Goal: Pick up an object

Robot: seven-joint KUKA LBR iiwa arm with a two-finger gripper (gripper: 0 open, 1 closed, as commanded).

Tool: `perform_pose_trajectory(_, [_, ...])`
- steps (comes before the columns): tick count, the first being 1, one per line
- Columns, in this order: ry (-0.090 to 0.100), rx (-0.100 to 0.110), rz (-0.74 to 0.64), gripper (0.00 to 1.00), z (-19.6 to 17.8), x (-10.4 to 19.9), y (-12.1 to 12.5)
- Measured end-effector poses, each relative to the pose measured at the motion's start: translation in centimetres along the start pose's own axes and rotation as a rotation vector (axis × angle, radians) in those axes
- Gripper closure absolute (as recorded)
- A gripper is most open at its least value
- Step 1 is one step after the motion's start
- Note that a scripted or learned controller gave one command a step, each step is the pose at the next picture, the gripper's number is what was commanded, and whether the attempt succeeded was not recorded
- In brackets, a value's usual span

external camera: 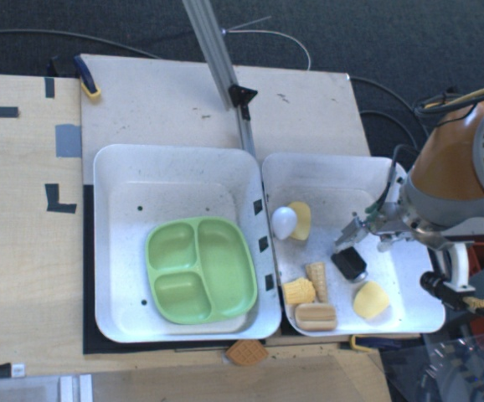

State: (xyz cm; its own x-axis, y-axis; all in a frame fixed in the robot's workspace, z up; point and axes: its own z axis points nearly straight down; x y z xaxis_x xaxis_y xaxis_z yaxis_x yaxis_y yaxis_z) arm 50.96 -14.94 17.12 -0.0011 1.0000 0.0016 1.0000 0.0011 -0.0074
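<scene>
The gripper (352, 234) hovers in the right bin (330, 170) above a small black block (348, 264), fingers seemingly spread and empty; the block looks light, rigid, best pinched across its narrow sides.

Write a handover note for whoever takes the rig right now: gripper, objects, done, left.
Gripper: low over the right bin, beside the black block; nothing visibly held.
Right bin objects: white egg with a yellow piece against it, waffle cone, yellow waffle piece, bread loaf, yellow lemon-like piece.
Left bin: green divided plate.
A cookie lies on the bench in front of the bins.
Done: nothing picked.
Left: grasp and lift one object; the black block is nearest.
</scene>
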Motion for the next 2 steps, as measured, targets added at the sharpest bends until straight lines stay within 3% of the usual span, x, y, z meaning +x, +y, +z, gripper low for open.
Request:
perform_pose_trajectory(1, [0.0, 0.001, 0.001, 0.0, 6.4, 0.2, -0.5])
perform_pose_trajectory(2, [-0.003, -0.007, 0.001, 0.0, 8.2, 0.2, -0.4])
